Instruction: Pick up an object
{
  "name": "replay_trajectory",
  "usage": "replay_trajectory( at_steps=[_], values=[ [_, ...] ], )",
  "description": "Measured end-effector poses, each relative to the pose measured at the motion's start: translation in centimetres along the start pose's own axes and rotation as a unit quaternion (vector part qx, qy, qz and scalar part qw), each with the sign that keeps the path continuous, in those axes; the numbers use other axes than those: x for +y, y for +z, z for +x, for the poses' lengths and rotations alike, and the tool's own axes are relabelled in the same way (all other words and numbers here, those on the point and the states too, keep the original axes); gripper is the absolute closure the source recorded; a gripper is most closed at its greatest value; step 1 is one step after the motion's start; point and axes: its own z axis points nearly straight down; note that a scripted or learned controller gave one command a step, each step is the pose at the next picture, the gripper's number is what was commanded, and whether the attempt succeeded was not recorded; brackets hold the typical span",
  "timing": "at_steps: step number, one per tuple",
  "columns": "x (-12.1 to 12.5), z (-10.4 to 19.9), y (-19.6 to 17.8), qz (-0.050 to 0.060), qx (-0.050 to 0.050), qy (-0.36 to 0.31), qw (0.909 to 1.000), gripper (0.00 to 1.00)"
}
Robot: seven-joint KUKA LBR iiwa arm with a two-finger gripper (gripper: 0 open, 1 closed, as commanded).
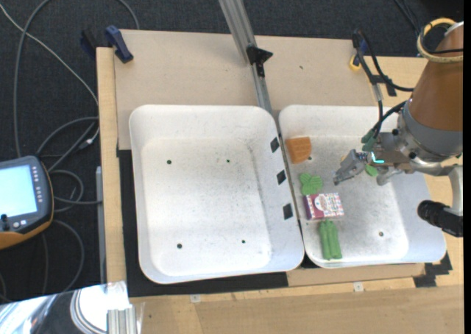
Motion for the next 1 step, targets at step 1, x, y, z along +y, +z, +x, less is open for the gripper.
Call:
replay_trajectory(
  at_steps=[1],
  values=[
    [0.07, -0.02, -0.18, -0.003, 0.000, 0.000, 1.0000, 0.00]
  ],
)
